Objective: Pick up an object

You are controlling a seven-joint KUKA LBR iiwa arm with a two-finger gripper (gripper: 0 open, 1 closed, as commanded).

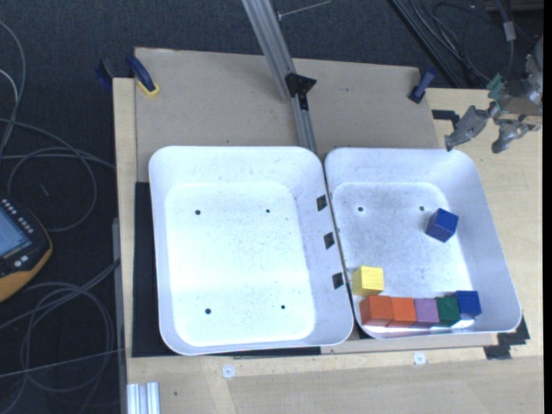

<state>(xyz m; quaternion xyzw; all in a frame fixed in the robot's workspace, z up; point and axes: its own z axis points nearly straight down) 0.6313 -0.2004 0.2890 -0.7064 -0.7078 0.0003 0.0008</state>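
Dark carpet strewn with cables is surrounding a pale desk (259,386) on which two white bins are sitting side by side. At the upper right of the view the hand (485,130) is being held above the desk, just beyond the far right corner of the right bin (492,231) and outside its rim. Two fingers are seen spread apart, and nothing is being held between them, so the hand is judged open and empty.

All the blocks are lying in the right bin. A blue cube (442,224) is sitting alone, tilted, nearest to the hand, a little below it and toward the bin's middle. Well below the hand, along the near wall, a row is being formed: orange blocks (388,309), a purple block (427,310), a green block (448,308) and a second blue block (467,303), packed touching. A yellow cube (371,279) is resting just above the row's far end. The left bin (164,231), farthest from the hand, is carrying no blocks.

No pick is judged to be done yet: no block is being lifted or touched. The whole task is being left to do, namely reaching over the rim, descending on a block, closing and raising it. The lone blue cube is judged the easiest target, being clear of neighbours.
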